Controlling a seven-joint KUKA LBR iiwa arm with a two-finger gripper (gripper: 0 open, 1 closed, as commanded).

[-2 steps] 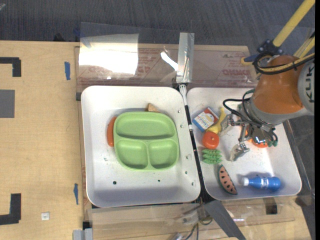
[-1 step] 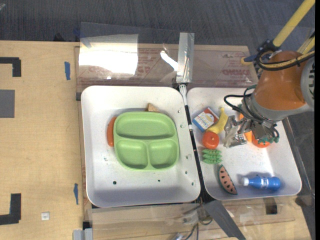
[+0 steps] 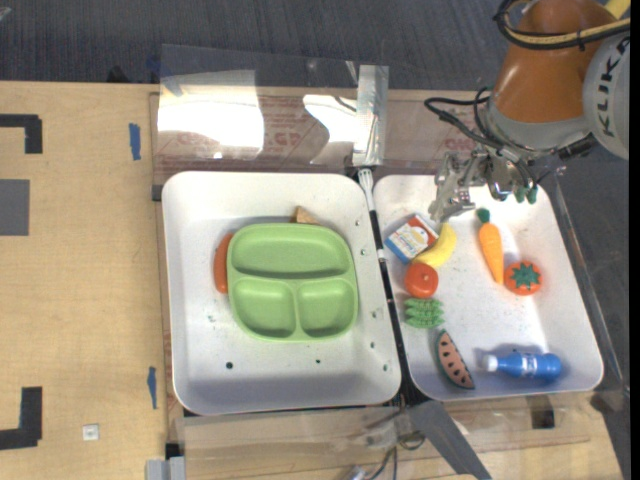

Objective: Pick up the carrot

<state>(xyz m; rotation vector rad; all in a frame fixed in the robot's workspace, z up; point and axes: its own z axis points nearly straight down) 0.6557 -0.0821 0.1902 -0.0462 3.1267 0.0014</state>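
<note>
Carrot (image 3: 491, 251) lying in the right bin (image 3: 575, 298), just left of the strawberry (image 3: 523, 277), likely light, stiff, slick plastic; best pinched mid-body; fingers (image 3: 452, 200) above, state impossible to tell.

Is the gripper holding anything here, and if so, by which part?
Nothing is held. The gripper hovers over the right bin, fingers empty; the carrot lies apart on the bin floor.

Light wooden surface (image 3: 80, 298) with black markings and blue tape tabs (image 3: 134, 140). Dark grey carpeted floor (image 3: 250, 8) lies beyond it. Glare falls on a clear panel (image 3: 260, 118) at the rear.
</note>
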